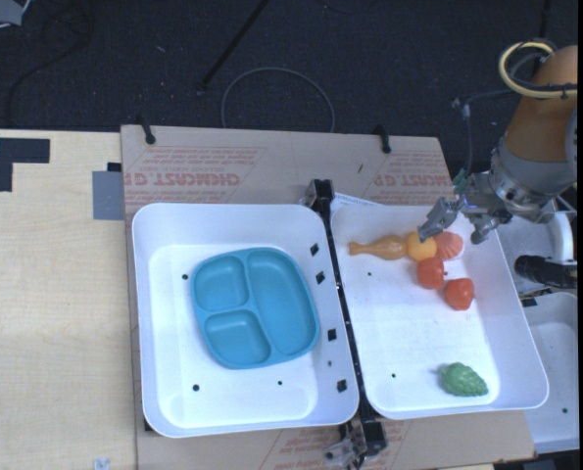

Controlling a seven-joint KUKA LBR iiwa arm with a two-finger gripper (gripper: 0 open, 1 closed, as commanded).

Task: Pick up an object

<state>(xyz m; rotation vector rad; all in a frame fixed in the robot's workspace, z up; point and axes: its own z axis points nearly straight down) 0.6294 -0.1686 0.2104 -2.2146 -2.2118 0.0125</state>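
Observation:
My gripper [459, 227] hangs over the far right part of the right bin [409, 399], open, its fingers [434, 225] spread apart with nothing held between them. Just below it lies a pale orange shell-like toy [451, 246]. Beside that are a yellow piece [420, 249] and a long orange gourd-shaped toy [379, 249] pointing left. Two red-orange toys sit a little nearer the front, one [430, 274] touching the yellow piece and one [459, 293] to its right. A green leafy toy [463, 380] rests by the bin's front right corner.
The left bin [164, 262] holds a blue divided plate [255, 306]. A black divider [335, 302] runs between the bins. The right bin's middle and front left floor is bare white.

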